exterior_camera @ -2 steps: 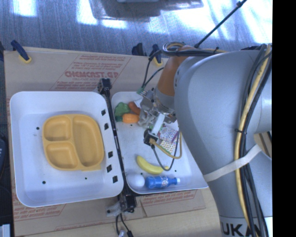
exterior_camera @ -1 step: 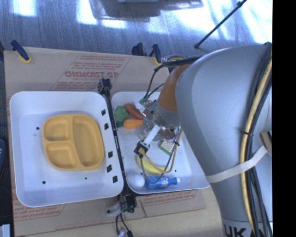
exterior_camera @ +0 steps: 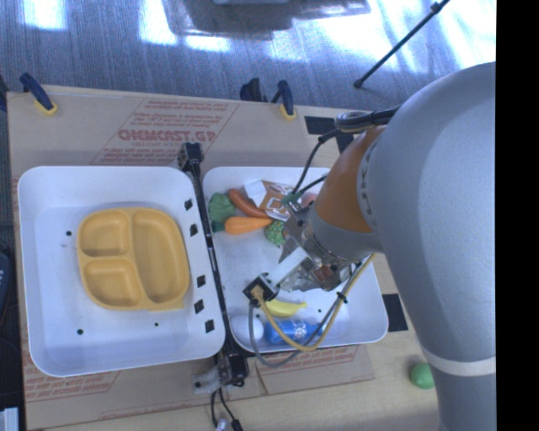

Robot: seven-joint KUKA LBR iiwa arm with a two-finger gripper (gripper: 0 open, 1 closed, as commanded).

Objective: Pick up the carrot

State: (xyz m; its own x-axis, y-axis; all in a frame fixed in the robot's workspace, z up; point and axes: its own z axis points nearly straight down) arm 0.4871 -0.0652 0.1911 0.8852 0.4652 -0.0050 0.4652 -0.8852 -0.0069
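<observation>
- Pretty bright overall, sunlight patches glaring on the floor [exterior_camera: 194, 25] above the bench.
- Left bin [exterior_camera: 42, 252] nearly blown out white, whole shot slightly soft.

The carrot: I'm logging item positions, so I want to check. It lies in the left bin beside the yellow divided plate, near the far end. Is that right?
Not quite. The carrot lies in the right bin, near its far end, as the camera view shows. The yellow divided plate sits in the left bin, apart from the carrot.

Yellow divided plate [exterior_camera: 133, 257] in left bin [exterior_camera: 34, 252]
</observation>
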